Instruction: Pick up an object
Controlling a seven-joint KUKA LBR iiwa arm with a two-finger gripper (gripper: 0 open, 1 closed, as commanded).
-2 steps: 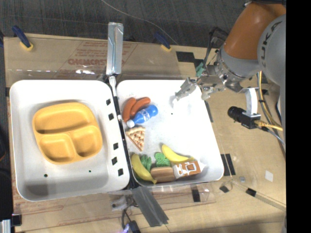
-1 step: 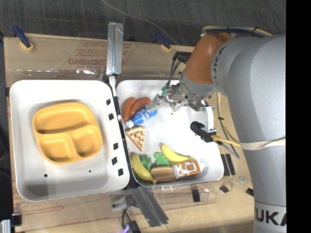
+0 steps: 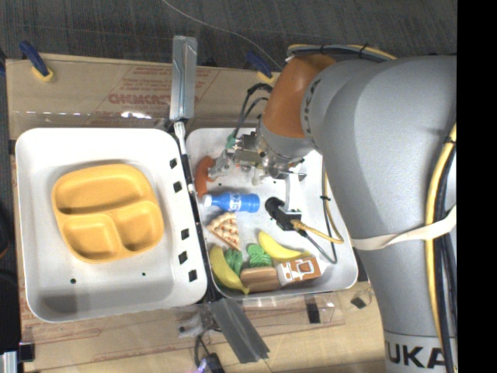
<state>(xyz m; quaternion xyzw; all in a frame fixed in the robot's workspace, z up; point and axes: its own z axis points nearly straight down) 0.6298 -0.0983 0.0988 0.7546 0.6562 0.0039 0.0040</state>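
- On my left, the left bin (image 3: pixel 39 286) holds a yellow divided tray (image 3: pixel 107 210).
- In the right bin (image 3: pixel 339 239) I see a blue bottle (image 3: pixel 233 202), a waffle slice (image 3: pixel 225 229), two bananas (image 3: pixel 276 247), a green piece (image 3: pixel 257 255) and a brown carton (image 3: pixel 299 270), all near the front.
- The gripper (image 3: pixel 245 158) hangs over that bin's back part, above the bottle; I cannot tell its state.
- The grey arm (image 3: pixel 388 162) fills my right.
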